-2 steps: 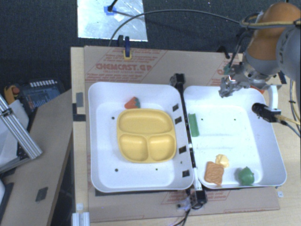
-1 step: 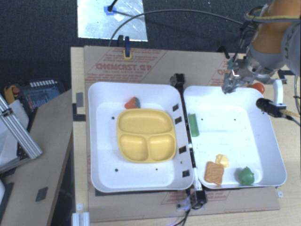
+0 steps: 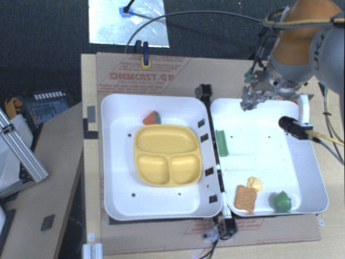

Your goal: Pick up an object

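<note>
Bench (image 3: 70, 144): two white bins. Left bin (image 3: 116, 144): one yellow tray (image 3: 166, 154), one orange-green piece (image 3: 152, 117). Right bin (image 3: 307, 161): four items along its edges; gripper (image 3: 251, 100) at far edge, jaw state cannot be told.

Two shallow white bins (image 3: 113, 198) side by side on a cardboard sheet (image 3: 141, 75) printed in red | black divider strip (image 3: 210, 144) where the bins meet | blue and yellow clamp (image 3: 145, 54) at the cardboard's far edge | shiny metal plate (image 3: 108, 15) on dark carpet beyond | aluminium rail (image 3: 19, 150) at left | keypad device (image 3: 43, 108) nearby
</note>
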### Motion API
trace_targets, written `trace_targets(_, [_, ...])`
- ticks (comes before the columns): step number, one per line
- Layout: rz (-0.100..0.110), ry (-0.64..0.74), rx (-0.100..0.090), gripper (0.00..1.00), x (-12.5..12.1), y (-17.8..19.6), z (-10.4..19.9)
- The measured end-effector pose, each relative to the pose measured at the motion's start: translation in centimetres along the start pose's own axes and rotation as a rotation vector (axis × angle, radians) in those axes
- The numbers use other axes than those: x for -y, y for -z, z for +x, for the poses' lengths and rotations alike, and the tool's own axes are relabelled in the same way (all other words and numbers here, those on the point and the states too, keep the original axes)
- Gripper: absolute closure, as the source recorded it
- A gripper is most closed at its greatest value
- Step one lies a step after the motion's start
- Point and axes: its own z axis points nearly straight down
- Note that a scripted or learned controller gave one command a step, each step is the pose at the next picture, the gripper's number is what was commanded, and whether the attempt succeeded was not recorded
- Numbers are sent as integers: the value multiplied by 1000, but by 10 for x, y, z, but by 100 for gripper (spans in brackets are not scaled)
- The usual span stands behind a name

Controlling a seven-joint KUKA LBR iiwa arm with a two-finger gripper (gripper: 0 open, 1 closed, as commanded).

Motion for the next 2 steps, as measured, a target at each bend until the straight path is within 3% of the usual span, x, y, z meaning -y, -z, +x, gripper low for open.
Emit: trace_targets(2, [4,1,-1,100,34,-3,101])
